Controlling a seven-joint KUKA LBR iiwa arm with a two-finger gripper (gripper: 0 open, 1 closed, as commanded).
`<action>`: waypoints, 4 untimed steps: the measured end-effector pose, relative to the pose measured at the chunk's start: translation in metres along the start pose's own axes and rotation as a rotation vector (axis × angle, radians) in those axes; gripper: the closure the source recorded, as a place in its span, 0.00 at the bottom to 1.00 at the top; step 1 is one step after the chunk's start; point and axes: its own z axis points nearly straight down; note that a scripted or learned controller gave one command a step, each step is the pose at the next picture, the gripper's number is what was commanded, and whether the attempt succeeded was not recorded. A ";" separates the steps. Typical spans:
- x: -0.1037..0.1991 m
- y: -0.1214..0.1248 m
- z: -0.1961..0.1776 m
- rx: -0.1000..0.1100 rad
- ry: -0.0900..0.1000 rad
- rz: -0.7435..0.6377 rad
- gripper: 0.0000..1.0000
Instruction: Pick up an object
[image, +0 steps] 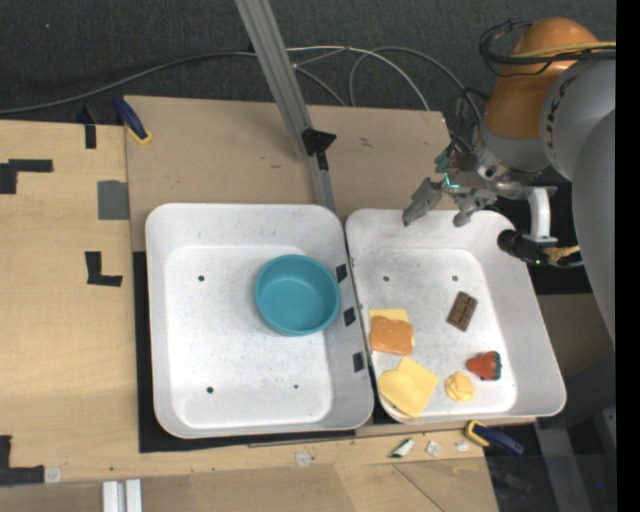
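My gripper (440, 212) hangs over the far rim of the right bin (520, 300), its two fingers spread open with nothing between them. In that bin lie a brown chocolate bar (461, 311), an orange toast slice (391, 333), a yellow cheese wedge (407, 387), a small yellow lump (459, 386) and a red piece (485, 366). All of them sit toward the near half of the bin, well apart from the gripper. A blue bowl (295, 293) stands upright in the left bin (190, 350).
A slanted grey metal pole (290, 100) crosses the bench behind the left bin. Cables (380, 70) trail along the back. A blue and yellow clamp (133, 120) sits at the bench's far left corner, another clamp (494, 437) at the near edge.
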 end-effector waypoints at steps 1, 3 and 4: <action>0.000 0.000 0.000 0.000 -0.001 0.000 0.00; -0.013 -0.008 0.112 0.006 0.000 0.002 0.00; -0.012 -0.008 0.117 0.001 -0.001 0.001 0.00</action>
